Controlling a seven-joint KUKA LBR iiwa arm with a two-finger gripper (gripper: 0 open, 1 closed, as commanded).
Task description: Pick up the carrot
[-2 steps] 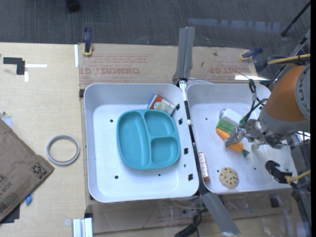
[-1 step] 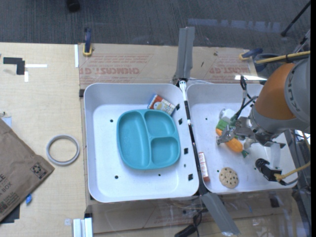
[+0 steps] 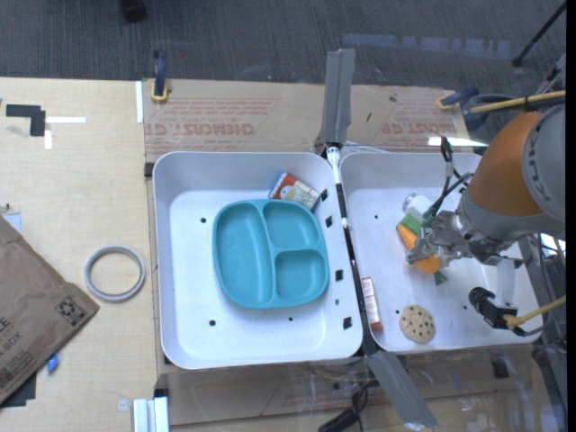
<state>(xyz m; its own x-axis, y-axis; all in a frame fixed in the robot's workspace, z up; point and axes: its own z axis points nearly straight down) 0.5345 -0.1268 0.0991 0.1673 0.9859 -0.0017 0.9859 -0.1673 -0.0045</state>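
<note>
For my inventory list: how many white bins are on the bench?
2. The left bin holds a blue divided plate. The right bin holds the carrot and a cookie, with the claw above the carrot.

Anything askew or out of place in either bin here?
One thing: a small printed packet leans tilted against the left bin's back wall, behind the blue divided plate. Otherwise nothing looks spilled or damaged.

I see 2 white bins [image 3: 180, 268] of smooth, faintly glossy plastic. The blue plate [image 3: 270, 252] looks matt plastic. At 9 o'clock, the bench [image 3: 72, 187] is pale wood; the box [image 3: 31, 304] there is matt brown cardboard.
</note>
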